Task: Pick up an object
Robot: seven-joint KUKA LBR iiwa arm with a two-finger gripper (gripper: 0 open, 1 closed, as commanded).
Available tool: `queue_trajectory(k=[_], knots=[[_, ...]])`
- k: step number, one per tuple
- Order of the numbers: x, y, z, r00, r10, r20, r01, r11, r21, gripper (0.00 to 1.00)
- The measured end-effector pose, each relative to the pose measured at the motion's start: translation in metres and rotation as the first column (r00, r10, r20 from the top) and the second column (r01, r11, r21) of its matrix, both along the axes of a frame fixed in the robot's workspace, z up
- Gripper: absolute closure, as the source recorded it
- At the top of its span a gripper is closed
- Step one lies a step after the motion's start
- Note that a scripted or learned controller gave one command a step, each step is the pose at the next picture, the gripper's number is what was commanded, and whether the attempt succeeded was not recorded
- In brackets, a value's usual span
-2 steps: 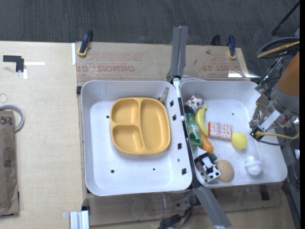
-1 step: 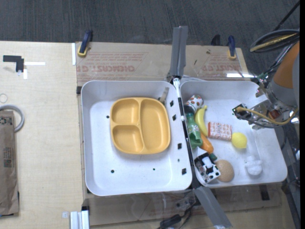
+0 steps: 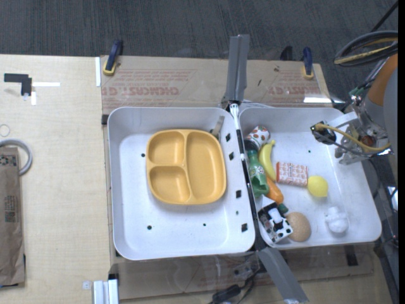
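The right bin holds several small items. A banana lies beside a green bottle and an orange piece along the left wall. A red-and-white box and a yellow lemon sit in the middle. Nearer the front are a white lump, a brown egg-shaped thing and a black-and-white item. A small patterned ball rests at the back left. My gripper hangs over the bin's right side, above and right of the lemon, with nothing visibly in it.
The left bin carries a yellow divided plate. A grey divider bar runs up between the bins. A yellow cable loops by the wrist. Blue clamps hold cardboard behind the bins.
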State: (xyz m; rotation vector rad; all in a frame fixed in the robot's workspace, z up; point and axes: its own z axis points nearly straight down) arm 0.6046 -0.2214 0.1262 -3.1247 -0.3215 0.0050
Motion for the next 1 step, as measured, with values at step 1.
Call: queue_trajectory(k=[1], knots=[[-0.0010,0.0000,-0.0117,0.993,0.116,-0.001,-0.116,0.993,0.001,1.00]])
